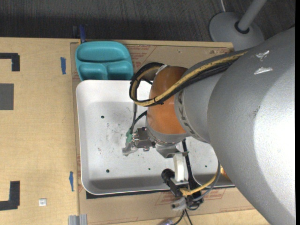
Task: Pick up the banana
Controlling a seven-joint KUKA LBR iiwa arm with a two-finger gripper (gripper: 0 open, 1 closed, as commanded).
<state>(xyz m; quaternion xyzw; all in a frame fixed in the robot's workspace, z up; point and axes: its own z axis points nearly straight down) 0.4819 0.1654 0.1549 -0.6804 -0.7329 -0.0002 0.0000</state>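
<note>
My gripper (132, 143) hangs low over the middle of the left white bin (93, 125), seen from above as a small metal block with a green part. The orange band (164, 111) and the thick grey arm (243, 125) sit right over it and cover everything to the right. The bin floor to the left of the gripper is bare white with faint scuff marks and a few dark dots.
A teal divided tray (104, 60) stands just behind the bin's far edge. Black and yellow cables (187, 182) loop off the wrist across the bin's near rim. Brown cardboard (33, 125) with blue tape marks lies to the left.
</note>
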